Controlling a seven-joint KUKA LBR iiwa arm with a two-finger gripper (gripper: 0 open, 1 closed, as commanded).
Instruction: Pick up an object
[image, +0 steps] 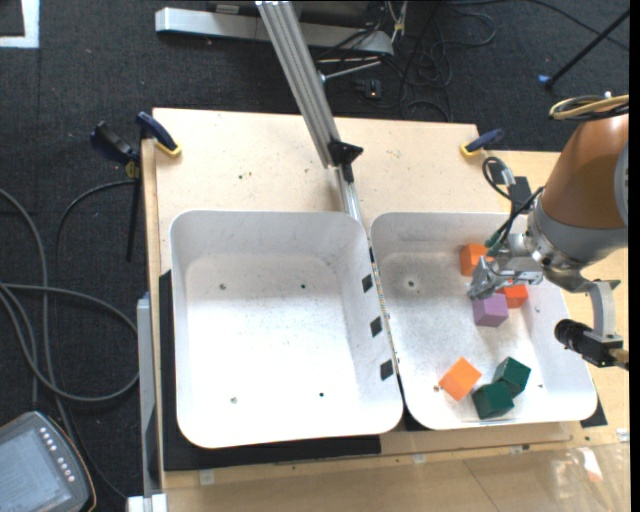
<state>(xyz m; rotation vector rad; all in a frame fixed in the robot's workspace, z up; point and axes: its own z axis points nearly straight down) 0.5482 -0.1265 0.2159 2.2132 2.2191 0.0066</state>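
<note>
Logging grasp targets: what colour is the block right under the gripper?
Purple, seen in the camera view, just below the gripper.

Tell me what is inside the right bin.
The right bin holds a purple block under the gripper, orange blocks and two green blocks. The arm covers its far-right part.

Two bins side by side on worktop (260, 160): left bin (200, 300), right bin (420, 240). All blocks in right bin. Upper cluster at its 1 o'clock: one block (472, 258), another (516, 294) just at its 4 o'clock, third block (490, 309) touching below. Tool (487, 288) right over this cluster. Lower cluster at bin's 5 o'clock: flat block (460, 379), two blocks (513, 375) (493, 400) just to its right, touching each other.
</note>
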